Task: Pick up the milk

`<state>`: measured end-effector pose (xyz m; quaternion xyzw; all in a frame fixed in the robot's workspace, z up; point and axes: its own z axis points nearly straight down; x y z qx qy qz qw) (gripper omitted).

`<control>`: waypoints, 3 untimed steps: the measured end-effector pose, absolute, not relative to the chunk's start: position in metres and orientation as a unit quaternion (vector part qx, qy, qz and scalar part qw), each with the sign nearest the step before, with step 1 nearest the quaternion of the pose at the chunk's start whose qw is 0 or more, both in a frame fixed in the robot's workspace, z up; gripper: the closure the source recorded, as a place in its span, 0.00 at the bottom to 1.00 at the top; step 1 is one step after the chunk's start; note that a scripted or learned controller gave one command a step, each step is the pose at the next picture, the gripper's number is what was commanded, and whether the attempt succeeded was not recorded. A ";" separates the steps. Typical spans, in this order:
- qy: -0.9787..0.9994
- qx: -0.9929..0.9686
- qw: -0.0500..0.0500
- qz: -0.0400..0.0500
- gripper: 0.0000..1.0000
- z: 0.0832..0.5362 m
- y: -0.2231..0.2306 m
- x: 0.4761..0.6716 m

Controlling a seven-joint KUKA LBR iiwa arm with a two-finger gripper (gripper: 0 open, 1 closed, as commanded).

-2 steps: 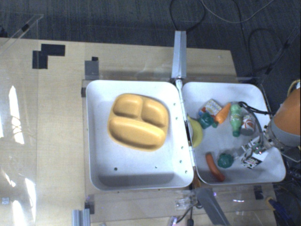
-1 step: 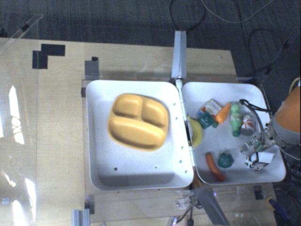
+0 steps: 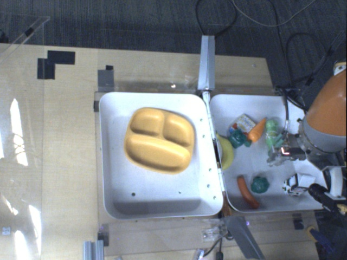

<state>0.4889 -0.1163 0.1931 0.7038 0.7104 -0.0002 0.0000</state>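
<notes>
A small white carton with orange print, which I take for the milk (image 3: 245,122), lies near the back of the right bin (image 3: 255,103), next to an orange carrot (image 3: 257,130). My gripper (image 3: 281,155) hangs over the right side of that bin, to the right of and nearer the front than the carton, apart from it. A pale green item (image 3: 270,132) sits just behind the gripper. The grey arm with its orange band (image 3: 328,112) comes in from the right.
The right bin also holds a yellow banana (image 3: 226,151) at its left wall, a teal toy (image 3: 237,138), a red sausage (image 3: 247,192), a green round item (image 3: 260,184) and a white object with dark marks (image 3: 296,184). A yellow loaf (image 3: 159,139) lies in the left bin (image 3: 116,161).
</notes>
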 end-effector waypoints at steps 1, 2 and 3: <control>0.646 0.764 -0.001 -0.001 1.00 0.158 -0.145 0.502; 0.646 0.763 -0.001 -0.001 0.00 0.158 -0.145 0.503; 0.681 0.732 -0.001 -0.001 0.00 0.122 -0.187 0.487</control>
